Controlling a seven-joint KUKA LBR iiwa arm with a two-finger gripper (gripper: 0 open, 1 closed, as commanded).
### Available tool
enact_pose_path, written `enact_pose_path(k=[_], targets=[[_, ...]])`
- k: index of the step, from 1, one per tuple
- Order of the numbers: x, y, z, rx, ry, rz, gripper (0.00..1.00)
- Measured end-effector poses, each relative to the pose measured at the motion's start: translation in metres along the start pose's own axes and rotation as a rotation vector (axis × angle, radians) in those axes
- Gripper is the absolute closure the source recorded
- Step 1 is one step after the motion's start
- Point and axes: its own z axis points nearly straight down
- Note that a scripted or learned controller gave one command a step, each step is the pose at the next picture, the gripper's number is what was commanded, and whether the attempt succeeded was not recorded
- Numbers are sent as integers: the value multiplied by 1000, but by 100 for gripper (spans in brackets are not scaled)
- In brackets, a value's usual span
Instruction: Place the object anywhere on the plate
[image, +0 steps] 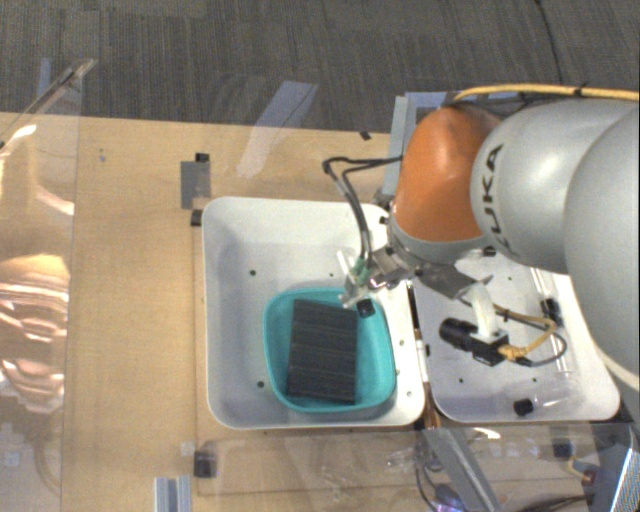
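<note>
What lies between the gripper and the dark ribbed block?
Only a thin bare strip of teal plate separates gripper from block, in the camera view.

Grey KUKA arm (565, 170), orange band (440, 180), black cable (349, 195), silvery hand (357, 292).

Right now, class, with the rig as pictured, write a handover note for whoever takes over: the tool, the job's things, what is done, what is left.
Tool: hangs over the plate's upper right corner as the camera sees it; open or shut cannot be told.
Block: dark and ribbed, lies flat on the teal plate, apart from the tool.
Plate: sits in the left bin, toward its near right side.
Done: the block appears to rest fully on the plate.
Left: probably only to lift the arm clear and confirm the block stays put.
</note>
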Motion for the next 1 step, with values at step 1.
enact_pose_path(k=[1], targets=[[0, 0, 0, 0, 0, 1, 0]])
